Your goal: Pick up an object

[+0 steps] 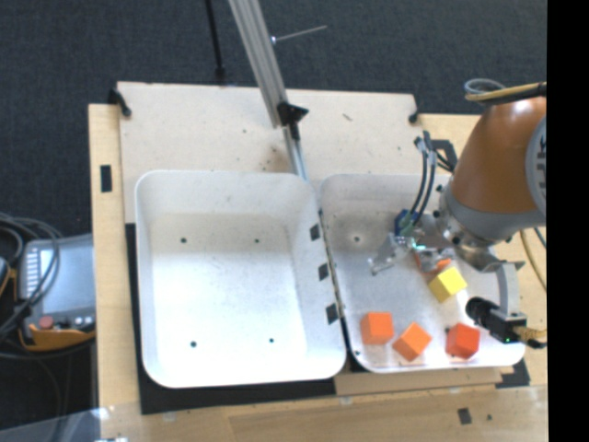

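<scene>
A: Hovering over the right bin (354,212), jaws (425,256) just above the yellow block (447,284). How wide they stand, can't tell; wrist hides it.
B: Other blocks?
A: Three orange ones (376,327) along the near wall.
B: Risk?
A: Yellow block sits tilted; an off-centre close could knock it away.

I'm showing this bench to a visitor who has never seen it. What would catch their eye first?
Probably the big orange-banded arm leaning in over the right bin, with its hand low above the bin floor. Next come the bright blocks in that bin: a yellow block just beside the hand, and an orange cube, an orange block and a red block lined up along the near wall.
</scene>
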